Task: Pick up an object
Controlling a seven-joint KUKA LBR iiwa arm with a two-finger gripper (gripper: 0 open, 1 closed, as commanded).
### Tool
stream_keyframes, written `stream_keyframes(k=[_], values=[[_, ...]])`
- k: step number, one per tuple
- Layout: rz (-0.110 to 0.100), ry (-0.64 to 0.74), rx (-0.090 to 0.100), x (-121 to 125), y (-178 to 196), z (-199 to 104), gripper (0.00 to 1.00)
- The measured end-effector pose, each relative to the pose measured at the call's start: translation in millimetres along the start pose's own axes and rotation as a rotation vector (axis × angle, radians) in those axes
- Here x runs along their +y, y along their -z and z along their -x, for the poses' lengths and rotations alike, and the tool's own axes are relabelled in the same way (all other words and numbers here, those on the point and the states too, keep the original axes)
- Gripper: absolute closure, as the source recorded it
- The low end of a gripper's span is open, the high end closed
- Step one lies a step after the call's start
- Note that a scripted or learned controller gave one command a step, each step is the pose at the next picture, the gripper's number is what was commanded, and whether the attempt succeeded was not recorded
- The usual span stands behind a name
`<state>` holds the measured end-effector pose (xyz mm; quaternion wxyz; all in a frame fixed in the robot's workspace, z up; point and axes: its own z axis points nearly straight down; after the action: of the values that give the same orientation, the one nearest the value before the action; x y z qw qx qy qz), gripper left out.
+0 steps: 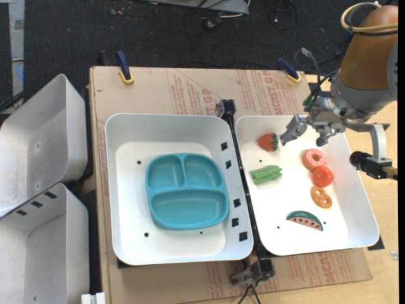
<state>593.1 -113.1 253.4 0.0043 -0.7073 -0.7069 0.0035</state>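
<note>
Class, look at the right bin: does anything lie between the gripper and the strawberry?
Nothing visible does. The gripper hangs over the right bin, and bare white floor separates it from the strawberry. The pink donut lies off that line.

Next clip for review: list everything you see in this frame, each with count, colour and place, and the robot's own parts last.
Divided plate: 1, teal, in the left bin.
Strawberry: 1, red with green top, upper left of the right bin.
Green vegetable: 1, green, left side of the right bin.
Doughnut: 1, pink, right part of the right bin.
Tomato: 1, red, just below the doughnut.
Pretzel-like piece: 1, orange, below the tomato.
Watermelon slice: 1, green rind, red flesh, near the right bin's lower edge.
Bins: 2, white, side by side on the board.
Clamps: 2, blue and yellow, at the board's far edge.
Spare bins: 2, white, far left.
Arm: 1, grey and orange, from the right.
Gripper: 1, grey, above the right bin's upper part, between strawberry and doughnut.
</note>
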Motion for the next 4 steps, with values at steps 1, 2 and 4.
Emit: stream_keyframes(k=[1,2,4], values=[[0.011,0.002,-0.001,2.0,5.9,-0.1,0.0],[0.007,0.0,-0.001,-0.5,-37.6,0.2,0.0],[0.006,-0.001,-0.001,0.1,-127.5,-7.6,0.0]])
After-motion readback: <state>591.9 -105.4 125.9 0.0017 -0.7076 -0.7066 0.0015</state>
